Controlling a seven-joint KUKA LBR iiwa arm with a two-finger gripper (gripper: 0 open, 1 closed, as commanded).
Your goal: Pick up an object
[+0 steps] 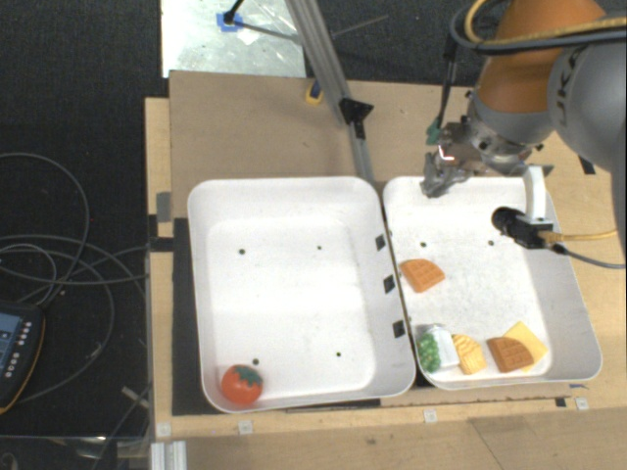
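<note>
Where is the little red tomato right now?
The tomato sits in the near left corner of the left bin, far from the orange and yellow food pieces in the right bin.

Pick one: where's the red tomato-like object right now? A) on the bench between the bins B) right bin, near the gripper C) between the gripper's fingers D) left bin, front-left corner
D: the red tomato-like object sits in the front-left corner of the left bin, far from the gripper, which is over the back edge of the right bin.
</note>
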